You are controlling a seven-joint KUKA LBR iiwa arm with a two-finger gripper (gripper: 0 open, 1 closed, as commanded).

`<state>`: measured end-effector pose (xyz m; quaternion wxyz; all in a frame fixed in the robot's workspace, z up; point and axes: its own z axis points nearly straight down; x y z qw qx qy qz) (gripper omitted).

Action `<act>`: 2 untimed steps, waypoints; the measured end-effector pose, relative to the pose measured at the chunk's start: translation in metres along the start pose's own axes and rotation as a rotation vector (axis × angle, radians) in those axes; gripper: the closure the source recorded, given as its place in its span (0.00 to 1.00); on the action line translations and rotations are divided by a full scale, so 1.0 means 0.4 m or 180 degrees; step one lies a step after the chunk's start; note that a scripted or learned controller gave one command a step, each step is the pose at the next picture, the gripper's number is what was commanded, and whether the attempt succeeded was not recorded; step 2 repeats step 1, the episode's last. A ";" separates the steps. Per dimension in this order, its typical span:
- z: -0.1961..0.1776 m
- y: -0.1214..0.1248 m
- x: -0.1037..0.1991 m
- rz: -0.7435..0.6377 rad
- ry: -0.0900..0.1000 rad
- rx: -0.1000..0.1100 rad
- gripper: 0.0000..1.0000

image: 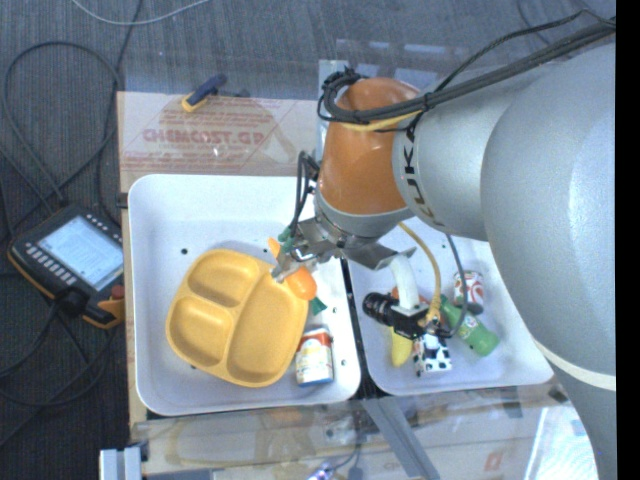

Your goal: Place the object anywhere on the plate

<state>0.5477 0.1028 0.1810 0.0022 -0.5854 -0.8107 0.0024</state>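
Claw (287, 258): you see it low over the left bin (150, 228), at the plate's right rim; its tips are too crowded by the wrist to tell whether they are parted or closed.
Orange object (300, 285): it sits just under the claw, touching the plate's right rim; you cannot tell whether it is gripped.
Plate (235, 318): yellow, with compartments, it lies in the middle of the left bin.
Small bottle (314, 358): it lies beside the plate near the left bin's front right corner.
Right bin (510, 363): you see a banana (401, 347), a green piece (473, 334) and a black-and-white toy (433, 356) clustered together.
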 end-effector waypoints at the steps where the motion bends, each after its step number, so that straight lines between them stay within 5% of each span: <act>1: 0.000 0.000 0.000 -0.0001 0.0002 -0.0001 0.00; 2: 0.000 0.000 0.000 -0.0001 0.0002 -0.0001 0.00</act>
